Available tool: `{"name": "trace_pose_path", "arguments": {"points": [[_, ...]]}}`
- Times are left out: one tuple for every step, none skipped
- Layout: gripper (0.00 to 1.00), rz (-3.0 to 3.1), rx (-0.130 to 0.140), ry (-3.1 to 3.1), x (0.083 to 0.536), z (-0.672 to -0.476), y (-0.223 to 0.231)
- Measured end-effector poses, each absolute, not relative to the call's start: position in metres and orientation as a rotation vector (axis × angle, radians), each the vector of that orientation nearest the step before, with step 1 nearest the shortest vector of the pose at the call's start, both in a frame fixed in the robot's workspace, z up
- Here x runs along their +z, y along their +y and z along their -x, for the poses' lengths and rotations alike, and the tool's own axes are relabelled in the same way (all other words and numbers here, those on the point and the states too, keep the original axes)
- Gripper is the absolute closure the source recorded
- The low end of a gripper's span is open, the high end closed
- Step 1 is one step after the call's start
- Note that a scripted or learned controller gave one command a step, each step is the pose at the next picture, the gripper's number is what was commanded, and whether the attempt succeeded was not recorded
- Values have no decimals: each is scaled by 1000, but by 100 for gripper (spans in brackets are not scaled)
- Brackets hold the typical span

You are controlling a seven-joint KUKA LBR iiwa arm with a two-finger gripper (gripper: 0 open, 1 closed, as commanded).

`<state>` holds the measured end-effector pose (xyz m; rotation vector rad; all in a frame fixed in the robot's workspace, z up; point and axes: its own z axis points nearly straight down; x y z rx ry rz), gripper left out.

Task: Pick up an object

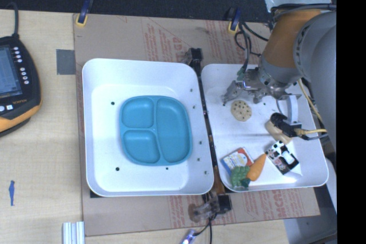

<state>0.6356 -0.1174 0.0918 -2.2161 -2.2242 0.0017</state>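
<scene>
Where visible, gripper (245, 92) (perhaps) above cookie (241, 110)

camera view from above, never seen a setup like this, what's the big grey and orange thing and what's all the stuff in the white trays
The big grey and orange thing is a robot arm, reaching in from the right. One fixed camera looks down on the bench at a slant. At the arm's end is its claw, low over the right bin, just above a round cookie. I can't see anything held in it.

That bin also holds a toy carrot, something green like broccoli, a small printed packet and a black and white item. The left bin holds a blue divided plate. The dark and orange device at the far left looks like the arm's handheld controller.
</scene>
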Motion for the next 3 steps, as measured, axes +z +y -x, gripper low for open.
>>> {"name": "trace_pose_path", "arguments": {"points": [[0, 2216, 6, -2223, 92, -607, -110], [0, 2215, 2, -2226, 92, -657, -120], [0, 2216, 5, -2224, 91, -619, -114]]}}
